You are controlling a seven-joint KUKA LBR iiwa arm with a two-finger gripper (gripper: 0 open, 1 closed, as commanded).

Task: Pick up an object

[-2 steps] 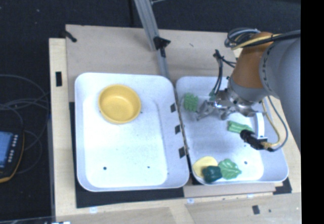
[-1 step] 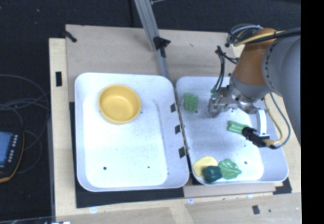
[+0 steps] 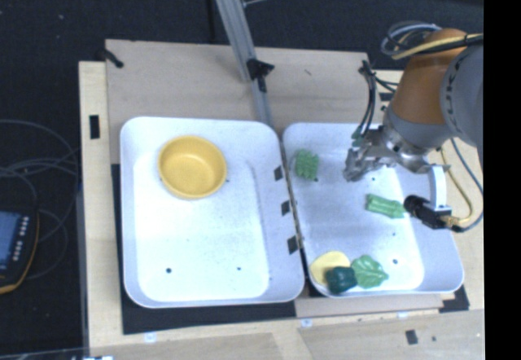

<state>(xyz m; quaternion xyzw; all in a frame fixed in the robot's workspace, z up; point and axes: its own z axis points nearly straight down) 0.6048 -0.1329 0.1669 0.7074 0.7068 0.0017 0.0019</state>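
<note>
green on white marks the choices: a small rough green lump (image 3: pixel 306 164) lies at the right bin's (image 3: pixel 407 281) far left, a flat green oblong piece (image 3: pixel 383 206) sits mid-bin with its long axis running left to right. the grey two-finger gripper (image 3: pixel 356 169) hangs between them, oblong just near and right of it, lump to its left. nothing sits between its tips; whether they are parted, i cannot tell.

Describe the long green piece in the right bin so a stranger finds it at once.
Look in the right white bin, toward its right side. There lies a flat, elongated light-green plastic piece, alone on bare floor. Unlike the round bushy green piece and the corner cluster, it is bar-shaped.
</note>
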